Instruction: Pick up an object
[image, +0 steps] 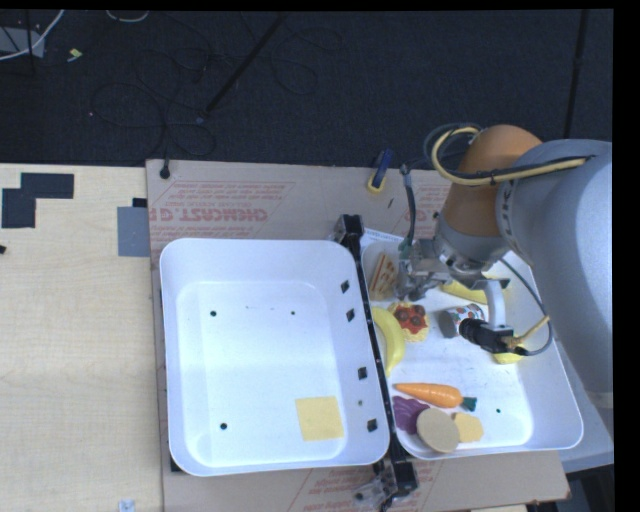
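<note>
Down in the right bin (560, 425), the claw (412, 287) hovers above a red toy (411, 319); its grip state is unclear. Nearby, a carrot (429, 394) lies lengthwise, leafy end pointing right

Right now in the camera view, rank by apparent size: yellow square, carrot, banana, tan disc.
1. banana, longest, though partly hidden near the gripper
2. carrot and yellow square, too close to call: one is longer, the other broader
3. tan disc, smallest
</note>
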